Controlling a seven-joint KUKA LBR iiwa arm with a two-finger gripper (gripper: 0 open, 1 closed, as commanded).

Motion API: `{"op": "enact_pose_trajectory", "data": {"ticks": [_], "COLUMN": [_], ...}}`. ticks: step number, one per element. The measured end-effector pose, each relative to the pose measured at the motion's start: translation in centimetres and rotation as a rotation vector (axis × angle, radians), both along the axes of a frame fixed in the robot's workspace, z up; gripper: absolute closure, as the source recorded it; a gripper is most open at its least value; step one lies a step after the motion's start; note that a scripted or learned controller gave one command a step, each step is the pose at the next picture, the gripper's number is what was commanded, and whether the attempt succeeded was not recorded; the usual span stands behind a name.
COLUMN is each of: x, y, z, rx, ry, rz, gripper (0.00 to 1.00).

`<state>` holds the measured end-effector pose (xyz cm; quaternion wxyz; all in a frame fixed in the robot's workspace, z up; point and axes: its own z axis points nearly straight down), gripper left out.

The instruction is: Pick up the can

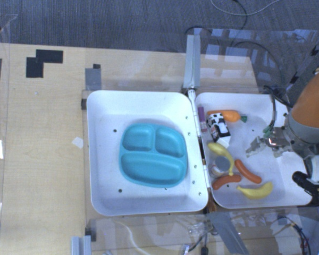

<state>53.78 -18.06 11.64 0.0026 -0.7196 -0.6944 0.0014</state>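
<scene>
The can (220, 167) is a small silvery cylinder seen from its top, in the right bin (287, 193) near the bin's left wall. A yellow banana (223, 152) curves over its upper right side and a red sausage (226, 182) lies just below it. My gripper (259, 138) hangs over the middle of the right bin, to the right of and above the can and apart from it. It is open, with nothing between its fingers. The orange band of the arm (311, 110) is at the right edge.
The right bin also holds a carrot (231, 116), a black-and-white carton (219, 127), a purple item (201, 112), a second sausage (248, 172) and a second banana (255, 191). In the left bin (101, 142) lies a blue divided plate (151, 154).
</scene>
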Motion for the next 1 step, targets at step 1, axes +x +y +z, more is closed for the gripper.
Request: {"op": "enact_pose_trajectory", "data": {"ticks": [1], "x": [2.81], "y": [0.51], "z": [-2.92], "rx": [-0.003], "ry": [-0.012], "rz": [0.076], "gripper": [0.00]}}
